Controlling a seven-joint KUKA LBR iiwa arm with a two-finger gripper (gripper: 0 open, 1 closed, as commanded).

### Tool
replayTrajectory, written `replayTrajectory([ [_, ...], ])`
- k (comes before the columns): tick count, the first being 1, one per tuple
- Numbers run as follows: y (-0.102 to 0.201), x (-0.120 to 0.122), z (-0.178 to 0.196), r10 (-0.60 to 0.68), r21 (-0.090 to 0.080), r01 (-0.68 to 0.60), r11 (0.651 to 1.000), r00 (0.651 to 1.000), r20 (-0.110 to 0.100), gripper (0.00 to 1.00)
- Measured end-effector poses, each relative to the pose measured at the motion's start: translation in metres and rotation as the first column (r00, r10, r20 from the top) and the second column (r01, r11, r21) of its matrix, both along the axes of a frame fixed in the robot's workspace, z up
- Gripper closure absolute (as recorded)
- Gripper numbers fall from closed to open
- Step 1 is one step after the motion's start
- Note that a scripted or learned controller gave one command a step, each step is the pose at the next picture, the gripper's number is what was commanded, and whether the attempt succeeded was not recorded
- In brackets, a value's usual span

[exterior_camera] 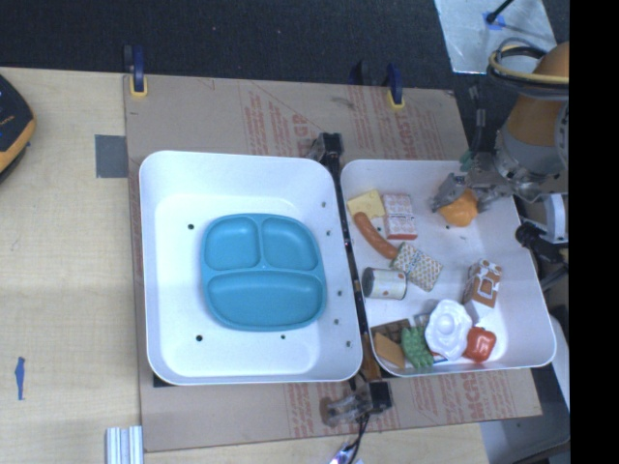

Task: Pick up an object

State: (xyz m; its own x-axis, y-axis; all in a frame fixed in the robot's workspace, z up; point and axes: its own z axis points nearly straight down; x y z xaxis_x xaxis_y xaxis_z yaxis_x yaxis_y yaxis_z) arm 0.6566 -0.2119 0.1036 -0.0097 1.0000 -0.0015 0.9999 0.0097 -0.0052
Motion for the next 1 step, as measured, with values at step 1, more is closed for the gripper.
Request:
replayTrajectory([
  [1,0.0552,-0.0105,-0.0108,-0.001,0.000,0.001,1.000,1.000,0.003,1.00],
])
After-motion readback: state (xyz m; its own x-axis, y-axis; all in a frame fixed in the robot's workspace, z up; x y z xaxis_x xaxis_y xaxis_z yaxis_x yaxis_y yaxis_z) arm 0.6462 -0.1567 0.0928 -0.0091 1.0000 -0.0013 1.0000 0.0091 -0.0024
